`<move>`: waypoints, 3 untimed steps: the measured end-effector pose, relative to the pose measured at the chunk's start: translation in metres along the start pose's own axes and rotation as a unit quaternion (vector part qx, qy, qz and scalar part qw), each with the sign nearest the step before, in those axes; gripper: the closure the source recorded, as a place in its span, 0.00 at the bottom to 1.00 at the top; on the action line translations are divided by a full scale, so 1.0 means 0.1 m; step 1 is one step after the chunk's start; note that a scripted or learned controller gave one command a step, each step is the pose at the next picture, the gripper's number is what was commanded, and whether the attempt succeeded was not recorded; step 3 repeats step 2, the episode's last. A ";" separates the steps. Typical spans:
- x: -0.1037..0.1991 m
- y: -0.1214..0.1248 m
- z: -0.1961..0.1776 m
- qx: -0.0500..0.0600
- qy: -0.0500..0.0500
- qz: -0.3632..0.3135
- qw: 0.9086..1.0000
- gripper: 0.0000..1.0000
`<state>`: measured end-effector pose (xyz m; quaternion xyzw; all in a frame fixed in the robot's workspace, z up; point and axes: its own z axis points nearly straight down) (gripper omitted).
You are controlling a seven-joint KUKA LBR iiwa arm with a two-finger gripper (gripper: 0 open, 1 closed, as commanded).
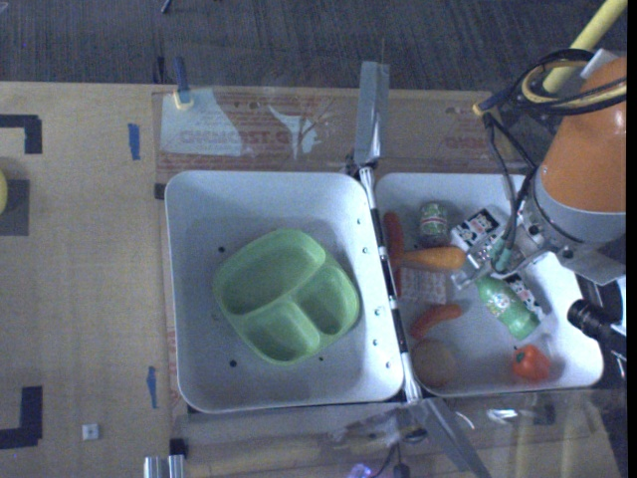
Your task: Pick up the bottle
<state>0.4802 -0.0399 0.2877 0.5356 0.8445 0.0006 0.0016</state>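
Tool (495, 260) above green bottle (507, 307), near bin's (587, 371) rt edge.

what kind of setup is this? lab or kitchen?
Likely a robot lab bench, not a kitchen: two white bins on a wooden bench marked with blue tape, and toy food around a green bottle.

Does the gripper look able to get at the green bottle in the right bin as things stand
Probably yes. The gripper hangs just above the green bottle, which lies on its side in the right bin, its top side uncovered. A small carton and a carrot lie nearby, apparently apart from it.
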 end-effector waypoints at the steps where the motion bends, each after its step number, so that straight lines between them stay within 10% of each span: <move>1: -0.45 0.56 0.38 0.000 0.000 0.084 0.996 1.00; 2: -1.66 0.08 0.41 0.000 -0.001 0.197 0.980 1.00; 3: -1.66 0.08 0.41 0.000 -0.001 0.197 0.980 1.00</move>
